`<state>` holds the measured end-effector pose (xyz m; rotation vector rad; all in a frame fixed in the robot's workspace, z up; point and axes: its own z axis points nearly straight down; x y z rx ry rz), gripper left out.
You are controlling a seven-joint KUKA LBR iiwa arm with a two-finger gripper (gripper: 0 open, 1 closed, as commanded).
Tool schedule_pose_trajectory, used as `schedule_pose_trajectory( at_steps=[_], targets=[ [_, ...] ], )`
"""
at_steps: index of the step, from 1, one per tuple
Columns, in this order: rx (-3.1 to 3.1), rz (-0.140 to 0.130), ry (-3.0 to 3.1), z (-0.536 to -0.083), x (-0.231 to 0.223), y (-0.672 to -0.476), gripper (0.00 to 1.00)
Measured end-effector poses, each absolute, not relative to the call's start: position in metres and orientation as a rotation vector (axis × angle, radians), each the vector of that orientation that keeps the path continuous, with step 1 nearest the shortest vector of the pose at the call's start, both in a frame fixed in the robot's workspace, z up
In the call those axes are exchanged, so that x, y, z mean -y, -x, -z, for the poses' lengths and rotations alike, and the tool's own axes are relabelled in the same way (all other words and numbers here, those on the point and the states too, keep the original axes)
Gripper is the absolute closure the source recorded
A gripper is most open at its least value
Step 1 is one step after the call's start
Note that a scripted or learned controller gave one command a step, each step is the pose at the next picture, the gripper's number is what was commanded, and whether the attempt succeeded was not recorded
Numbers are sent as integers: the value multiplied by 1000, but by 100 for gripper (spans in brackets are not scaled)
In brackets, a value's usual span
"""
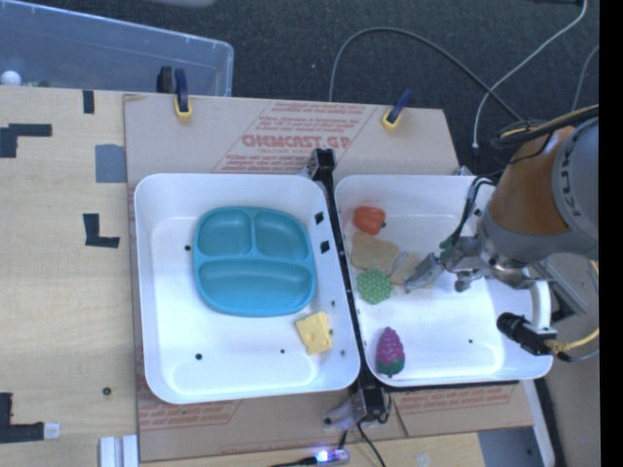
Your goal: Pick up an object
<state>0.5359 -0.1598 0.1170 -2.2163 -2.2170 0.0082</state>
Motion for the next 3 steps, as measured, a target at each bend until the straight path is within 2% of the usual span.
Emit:
schedule_pose_trajectory(
  at_steps=[1,2,3],
  targets=[
    [2222,-4,2220,-83,160,-536,0],
    [2224,-3,2224,-95,161,-537,100],
    [2224,1,2220,-149,151,-534,100]
  ],
)
